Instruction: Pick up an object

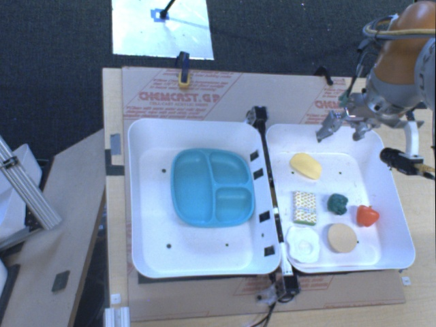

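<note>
Nearest us, a white disc (304, 244) and tan disc (342, 238) are lying in the right bin (392, 247), behind them a patterned block (305, 207), green piece (337, 203), red piece (367, 215) and yellow piece (306, 165). We are seeing the gripper (343, 128) hovering spread and seemingly empty over the far rim; we are advising centring over one isolated piece before descending. Beyond, board lettering is reading "CHEMCAST".

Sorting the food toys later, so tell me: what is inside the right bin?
The right bin holds a yellow lemon-like piece, patterned block, dark green lump, red piece, white round piece and tan disc. Whatever lies beneath them is covered.
</note>
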`<state>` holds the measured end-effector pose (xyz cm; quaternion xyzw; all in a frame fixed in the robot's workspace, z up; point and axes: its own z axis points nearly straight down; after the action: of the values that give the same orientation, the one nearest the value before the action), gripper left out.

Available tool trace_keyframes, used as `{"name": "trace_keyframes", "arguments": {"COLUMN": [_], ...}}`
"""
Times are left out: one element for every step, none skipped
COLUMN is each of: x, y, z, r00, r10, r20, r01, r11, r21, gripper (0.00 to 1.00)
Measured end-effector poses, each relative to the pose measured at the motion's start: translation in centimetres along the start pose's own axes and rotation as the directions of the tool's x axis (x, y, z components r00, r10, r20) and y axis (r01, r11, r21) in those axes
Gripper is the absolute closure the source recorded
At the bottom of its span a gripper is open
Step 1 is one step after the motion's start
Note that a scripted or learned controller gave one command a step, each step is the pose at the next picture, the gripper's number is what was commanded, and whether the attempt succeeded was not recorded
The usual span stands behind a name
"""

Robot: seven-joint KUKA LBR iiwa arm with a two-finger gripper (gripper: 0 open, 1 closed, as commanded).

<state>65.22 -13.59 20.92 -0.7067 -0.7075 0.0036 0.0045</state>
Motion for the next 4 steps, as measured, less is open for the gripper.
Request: {"name": "trace_keyframes", "arguments": {"x": [0.0, 0.7, 1.3, 1.4], "y": [0.2, -0.5, 0.4, 0.5], "z": [-0.9, 4.2, 9.0, 12.5], "r00": [1.000, 1.000, 1.000, 1.000], "r10": [-0.002, -0.001, -0.005, -0.006], "r20": [0.002, 0.002, 0.002, 0.002], "r01": [0.002, 0.001, 0.005, 0.006], "r11": [1.000, 1.000, 1.000, 1.000], "r21": [-0.013, -0.011, -0.012, -0.013], "gripper": [0.00, 0.00, 0.00, 0.00]}}
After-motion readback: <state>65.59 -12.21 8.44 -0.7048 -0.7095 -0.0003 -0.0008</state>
